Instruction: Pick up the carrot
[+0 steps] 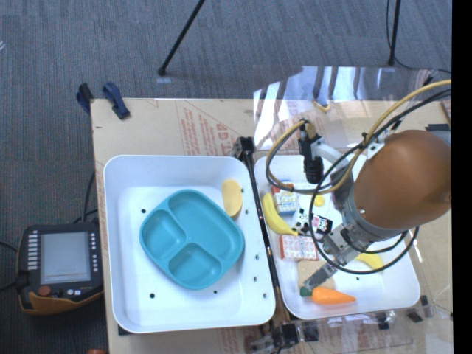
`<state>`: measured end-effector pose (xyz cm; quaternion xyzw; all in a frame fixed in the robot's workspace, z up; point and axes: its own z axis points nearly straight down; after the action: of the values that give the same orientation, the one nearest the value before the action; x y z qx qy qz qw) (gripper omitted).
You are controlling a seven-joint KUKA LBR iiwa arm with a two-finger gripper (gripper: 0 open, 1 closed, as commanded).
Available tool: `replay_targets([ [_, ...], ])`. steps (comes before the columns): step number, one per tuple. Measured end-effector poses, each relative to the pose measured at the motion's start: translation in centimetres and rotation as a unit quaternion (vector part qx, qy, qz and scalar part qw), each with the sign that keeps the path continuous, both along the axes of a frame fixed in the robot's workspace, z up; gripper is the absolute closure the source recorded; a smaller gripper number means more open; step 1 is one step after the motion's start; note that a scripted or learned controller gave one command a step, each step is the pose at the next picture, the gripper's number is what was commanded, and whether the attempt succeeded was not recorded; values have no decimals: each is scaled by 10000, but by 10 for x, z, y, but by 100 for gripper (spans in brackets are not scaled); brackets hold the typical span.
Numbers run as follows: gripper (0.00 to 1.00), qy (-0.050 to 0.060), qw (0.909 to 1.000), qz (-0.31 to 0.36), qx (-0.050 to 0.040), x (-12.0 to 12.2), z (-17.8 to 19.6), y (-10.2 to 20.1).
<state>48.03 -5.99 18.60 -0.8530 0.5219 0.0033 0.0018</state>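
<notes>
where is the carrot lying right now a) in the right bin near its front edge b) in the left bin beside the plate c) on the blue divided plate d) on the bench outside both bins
a, the carrot lies on the floor of the right bin close to its front wall, just below the gripper, while the blue divided plate sits in the left bin.

Small orange toy carrot with a smooth plastic-looking surface and a dark green stub at its blunt end. It lies flat on the floor of the right-hand shallow white bin, close to that bin's near wall. Its long axis runs roughly left to right, green end toward the left, tapered tip pointing right.
</notes>
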Motion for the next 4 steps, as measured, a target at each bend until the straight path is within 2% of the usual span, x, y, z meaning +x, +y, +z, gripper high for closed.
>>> replay_targets([
  [1, 0, -16, 9957, 930, -14, -4, -97, -25],
  [2, 0, -48, 10000, 44, -13, 77, -96, -25],
  [3, 0, -37, 9973, -727, -15, 23, -96, -58],
  [4, 0, -83, 9995, -288, -27, 0, -95, -24],
])
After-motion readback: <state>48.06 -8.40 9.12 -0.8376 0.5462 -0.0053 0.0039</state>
